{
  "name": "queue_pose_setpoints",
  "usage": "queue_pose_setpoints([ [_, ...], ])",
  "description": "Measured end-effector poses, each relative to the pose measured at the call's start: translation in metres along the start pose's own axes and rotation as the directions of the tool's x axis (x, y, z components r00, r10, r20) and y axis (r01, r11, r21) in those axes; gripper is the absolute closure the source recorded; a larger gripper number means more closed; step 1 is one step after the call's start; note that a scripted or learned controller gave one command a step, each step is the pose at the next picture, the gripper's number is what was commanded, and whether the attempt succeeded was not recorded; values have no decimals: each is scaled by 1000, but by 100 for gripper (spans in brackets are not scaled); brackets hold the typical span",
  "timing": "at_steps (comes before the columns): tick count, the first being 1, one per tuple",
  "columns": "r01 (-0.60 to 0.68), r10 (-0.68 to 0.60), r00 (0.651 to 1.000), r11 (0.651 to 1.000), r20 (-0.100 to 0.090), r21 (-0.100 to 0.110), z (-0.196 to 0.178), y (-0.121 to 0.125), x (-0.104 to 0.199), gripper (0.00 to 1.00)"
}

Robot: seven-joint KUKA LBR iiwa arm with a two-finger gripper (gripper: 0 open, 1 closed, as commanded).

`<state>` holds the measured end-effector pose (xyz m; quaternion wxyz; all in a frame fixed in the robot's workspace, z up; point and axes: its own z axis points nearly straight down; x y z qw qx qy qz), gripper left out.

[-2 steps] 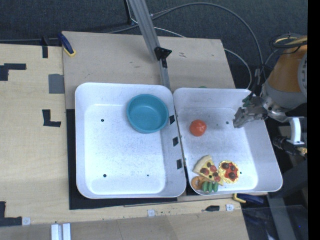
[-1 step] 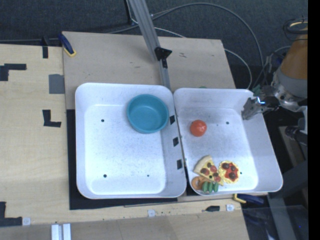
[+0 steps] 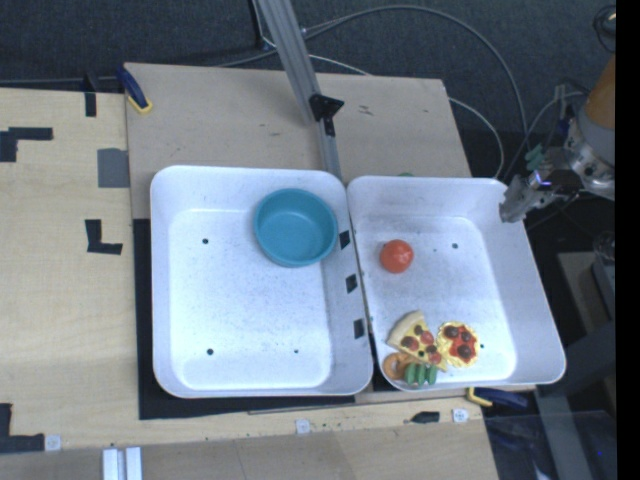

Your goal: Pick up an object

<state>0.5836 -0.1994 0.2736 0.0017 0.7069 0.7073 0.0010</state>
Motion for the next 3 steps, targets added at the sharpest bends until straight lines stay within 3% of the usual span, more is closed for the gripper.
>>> queue_pose_setpoints([
  [1, 3, -3, 1000, 1000, -2, 4, -3, -7, 45, 100],
  [3, 3, -3, 1000, 1000, -2, 6, 29, -28, 145, 100],
])
